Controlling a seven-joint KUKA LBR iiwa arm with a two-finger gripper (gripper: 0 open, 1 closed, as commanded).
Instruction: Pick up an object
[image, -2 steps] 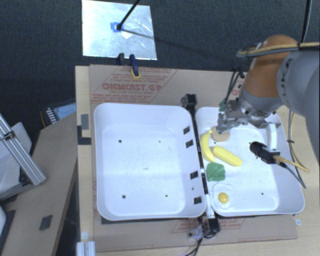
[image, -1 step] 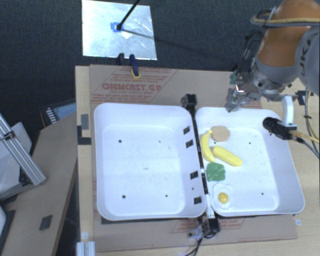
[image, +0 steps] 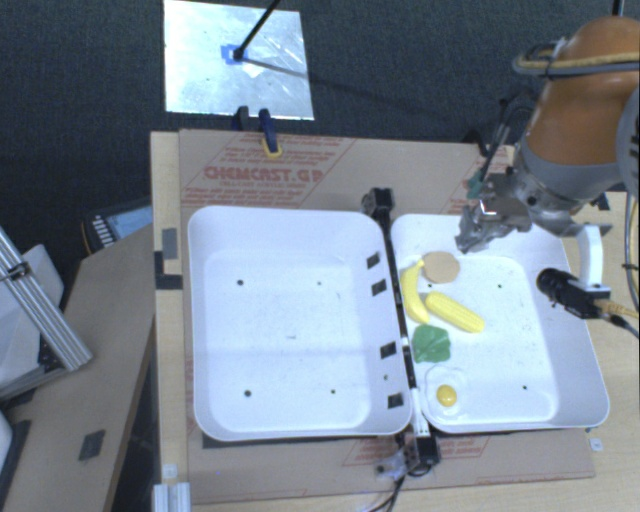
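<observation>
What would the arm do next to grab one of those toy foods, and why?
Probably a short drop, down and slightly left, onto the round tan cookie. The gripper hangs just above and right of it in the right bin, holding nothing, and the cookie is the closest item; the banana and corn lie farther away.

From my remote station I saw dark carpet (image: 60, 110) surrounding the tabletop (image: 290, 165), which was a brown board printed with red lettering. A shiny metal sheet (image: 240, 60) lay beyond it, and aluminium framing (image: 40, 310) stood at left.
</observation>
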